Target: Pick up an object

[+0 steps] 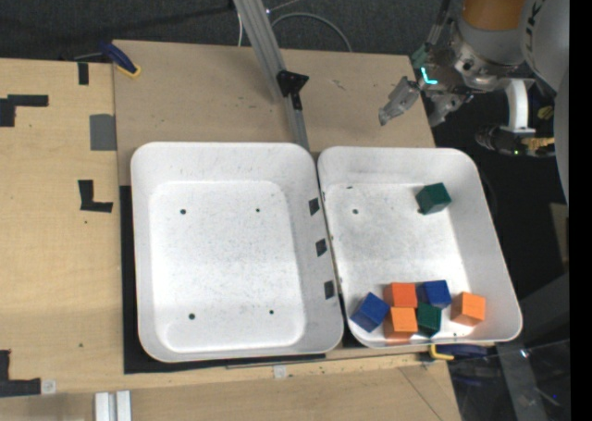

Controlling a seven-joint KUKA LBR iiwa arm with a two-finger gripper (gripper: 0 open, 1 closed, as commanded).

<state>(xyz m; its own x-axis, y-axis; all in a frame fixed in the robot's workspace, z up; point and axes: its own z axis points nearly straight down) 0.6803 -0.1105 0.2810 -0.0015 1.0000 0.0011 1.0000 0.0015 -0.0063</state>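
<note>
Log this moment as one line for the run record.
gripper: above bench beyond right bin, holding nothing | lone green block: far corner | block cluster: near edge

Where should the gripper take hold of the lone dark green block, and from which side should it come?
Probably from straight above, fingers closing on two opposite side faces of the dark green block. It sits alone in the right bin, open floor around it, slightly rotated, so the gripper should turn to match.

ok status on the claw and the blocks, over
Claw above the bench, beyond the right bin, holding nothing. Green block alone, nearest. Nothing in the way.
</note>
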